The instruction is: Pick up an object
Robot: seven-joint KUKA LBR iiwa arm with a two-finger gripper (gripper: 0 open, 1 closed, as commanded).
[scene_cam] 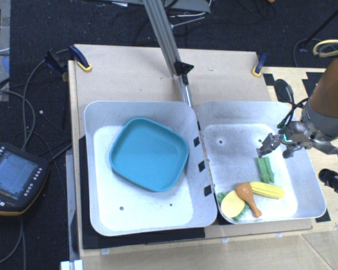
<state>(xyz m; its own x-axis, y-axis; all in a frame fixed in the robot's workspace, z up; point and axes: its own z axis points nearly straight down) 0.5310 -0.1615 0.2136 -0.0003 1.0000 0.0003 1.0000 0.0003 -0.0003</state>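
Observation:
In the right bin [231,145] lie a green bean-like piece [265,170], a yellow corn cob [266,190], an orange-brown spoon-shaped toy [248,196] and a yellow-green round piece [232,205]. My gripper [275,145] hangs over the bin's right part, just above the upper end of the green piece. Its fingers stand apart with nothing between them. The arm comes in from the right edge.
A blue square plate [150,153] rests in the left bin [101,167]. A slanted metal pole [164,30] rises from the bench behind the bins. Clamps [79,58] sit at the bench's back corners, and a teach pendant [11,176] lies at left.

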